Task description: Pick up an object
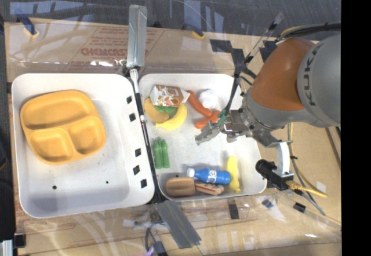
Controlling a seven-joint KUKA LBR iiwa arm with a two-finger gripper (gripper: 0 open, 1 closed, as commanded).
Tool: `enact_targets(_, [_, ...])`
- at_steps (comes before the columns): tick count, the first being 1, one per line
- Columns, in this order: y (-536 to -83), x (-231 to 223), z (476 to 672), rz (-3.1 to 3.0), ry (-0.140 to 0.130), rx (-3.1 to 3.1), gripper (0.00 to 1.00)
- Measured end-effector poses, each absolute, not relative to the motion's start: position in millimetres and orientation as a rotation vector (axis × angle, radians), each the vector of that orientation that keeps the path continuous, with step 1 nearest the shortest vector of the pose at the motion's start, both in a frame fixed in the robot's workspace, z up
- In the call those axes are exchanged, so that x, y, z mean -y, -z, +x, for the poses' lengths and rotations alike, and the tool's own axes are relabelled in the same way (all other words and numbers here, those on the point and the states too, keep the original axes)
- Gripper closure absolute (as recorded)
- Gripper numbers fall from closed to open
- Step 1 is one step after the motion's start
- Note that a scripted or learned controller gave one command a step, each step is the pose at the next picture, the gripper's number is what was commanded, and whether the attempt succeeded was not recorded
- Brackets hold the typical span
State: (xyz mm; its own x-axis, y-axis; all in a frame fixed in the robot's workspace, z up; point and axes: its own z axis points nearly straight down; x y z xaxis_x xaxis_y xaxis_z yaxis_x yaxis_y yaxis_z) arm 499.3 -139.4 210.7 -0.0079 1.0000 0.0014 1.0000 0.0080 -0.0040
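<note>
The right bin (243, 84) holds several toy foods. At its back left a small printed carton (167, 97) lies on a yellow banana (173, 118). An orange carrot (203, 110) and a white egg-like ball (208, 98) sit at the back middle. A green pepper (160, 153) lies by the left wall. Along the front lie a hot dog bun (181, 186), a blue bottle (211, 175) and a small yellow piece (233, 171). My gripper (207, 132) hangs over the bin's middle, just in front of the carrot, its fingers slightly apart with nothing between them.
The left bin (75, 191) holds a yellow divided tray (61, 124). A grey metal bar (136, 37) stands at the back between the bins. The arm's orange band (278, 75) and cables cover the right bin's right side.
</note>
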Motion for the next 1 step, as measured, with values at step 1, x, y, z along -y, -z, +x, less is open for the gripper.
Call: enact_targets(1, [-138.1,174.2,555.7,-2.373,-0.008,2.050,0.00])
